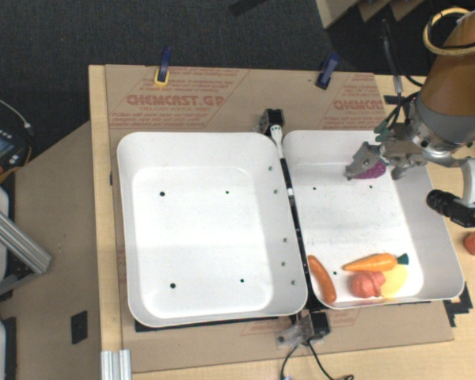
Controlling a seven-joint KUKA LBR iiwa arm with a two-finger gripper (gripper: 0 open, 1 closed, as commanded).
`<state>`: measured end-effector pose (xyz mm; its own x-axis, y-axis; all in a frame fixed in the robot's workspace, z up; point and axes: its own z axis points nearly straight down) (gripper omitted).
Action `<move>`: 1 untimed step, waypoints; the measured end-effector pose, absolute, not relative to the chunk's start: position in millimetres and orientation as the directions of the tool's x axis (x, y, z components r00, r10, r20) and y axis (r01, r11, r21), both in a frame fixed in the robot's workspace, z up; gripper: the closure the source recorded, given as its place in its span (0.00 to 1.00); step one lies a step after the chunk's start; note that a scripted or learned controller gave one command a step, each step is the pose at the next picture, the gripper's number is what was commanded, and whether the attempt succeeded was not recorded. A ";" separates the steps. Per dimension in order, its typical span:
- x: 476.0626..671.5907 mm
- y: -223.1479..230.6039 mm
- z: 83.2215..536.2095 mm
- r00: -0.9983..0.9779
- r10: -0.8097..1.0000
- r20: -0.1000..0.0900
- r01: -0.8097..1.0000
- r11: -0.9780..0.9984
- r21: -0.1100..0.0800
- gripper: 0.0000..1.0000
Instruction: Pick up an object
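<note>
A small purple object (372, 172), soft-edged and hard to identify, sits right at the tip of the grey two-finger tool (366, 165), over the far part of the right-hand shallow white bin (427, 236). The object shows just beneath the fingers; whether it is truly pinched between them or only lying under them I cannot tell, and I cannot tell how wide the fingers stand.

The tool hangs from the grey arm with its broad orange band (451, 85), which comes in from the right, over the far right corner of that bin.

In the near corner of the same bin lies a cluster of toy food: an orange carrot with a green top (374, 263) lying crosswise, a pink lumpy piece (366, 285) just below it, a yellow piece (393, 283) touching the pink one, and a reddish-orange sausage-shaped piece (322, 279) off to their left, near the bin's inner wall.

The left-hand white bin (134, 236) lies alongside, the two meeting at a black divider strip (289, 200). Both rest on a cardboard sheet with red lettering (182, 97), held by blue clamps (164, 68) at the far edge of the table (95, 212).
</note>
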<state>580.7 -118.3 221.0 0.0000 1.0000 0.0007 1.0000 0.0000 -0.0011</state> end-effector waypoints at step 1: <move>606.3 -176.6 221.0 0.003 1.000 -0.004 1.000 -0.003 0.005 0.00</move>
